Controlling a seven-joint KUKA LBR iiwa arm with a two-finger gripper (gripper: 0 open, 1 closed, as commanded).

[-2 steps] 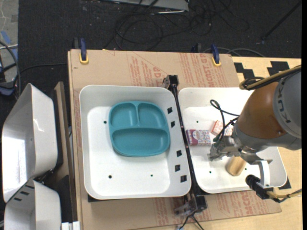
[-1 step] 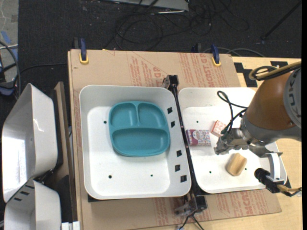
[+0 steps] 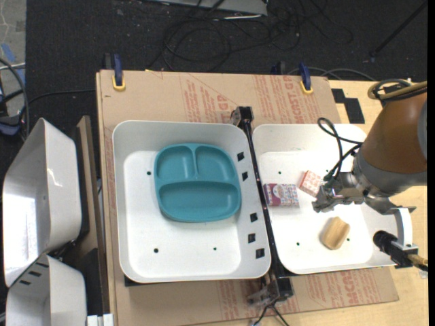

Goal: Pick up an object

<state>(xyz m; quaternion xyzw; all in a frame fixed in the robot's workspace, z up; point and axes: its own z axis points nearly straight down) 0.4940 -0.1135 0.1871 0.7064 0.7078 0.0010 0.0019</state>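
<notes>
In the right bin (image 3: 289,138) lie three objects: a small purple-and-white box (image 3: 281,195) near the left wall, a small pink packet (image 3: 310,180) just right of it, and a tan bread-like piece (image 3: 334,233) toward the front. My gripper (image 3: 327,201) hangs over the right bin, between the pink packet and the tan piece, just above the tan piece. I see nothing held between its fingers.
The left bin (image 3: 129,182) holds a teal divided plate (image 3: 197,183). A black divider with clips (image 3: 255,202) runs between the bins. The orange and grey arm (image 3: 397,148) covers the right bin's right side. White tubs (image 3: 34,202) stand off the bench at left.
</notes>
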